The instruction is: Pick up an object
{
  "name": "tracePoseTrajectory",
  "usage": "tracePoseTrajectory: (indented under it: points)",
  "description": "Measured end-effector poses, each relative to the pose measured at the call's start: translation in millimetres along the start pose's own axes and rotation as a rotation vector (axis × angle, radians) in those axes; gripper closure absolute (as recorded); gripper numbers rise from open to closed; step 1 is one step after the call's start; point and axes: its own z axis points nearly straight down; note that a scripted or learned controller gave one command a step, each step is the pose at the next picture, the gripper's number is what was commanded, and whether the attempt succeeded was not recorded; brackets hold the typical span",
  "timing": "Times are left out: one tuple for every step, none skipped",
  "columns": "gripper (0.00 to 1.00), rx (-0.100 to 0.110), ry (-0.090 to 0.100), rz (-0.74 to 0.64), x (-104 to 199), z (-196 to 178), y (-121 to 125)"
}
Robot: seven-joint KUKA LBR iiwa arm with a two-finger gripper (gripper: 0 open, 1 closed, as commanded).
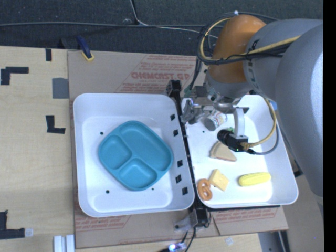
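My gripper hangs over the far left corner of the right bin, close to the divider between the two bins. Just to its right lies a small pale cylinder, touching or nearly touching the gripper; I cannot tell if it is held. A beige wedge lies in the middle of this bin. Nearer the front are a yellow block, a brown pretzel-like ring and a yellow corn-like piece.
The left bin holds a blue divided plate at its middle. The arm's grey body and orange band cover the far right part of the right bin. A raised divider with black clips separates the bins.
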Motion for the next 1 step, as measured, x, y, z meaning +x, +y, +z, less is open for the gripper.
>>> tracePoseTrajectory:
  points:
    - [1.00, -0.002, -0.001, 0.000, 55.8, -16.9, -12.0]
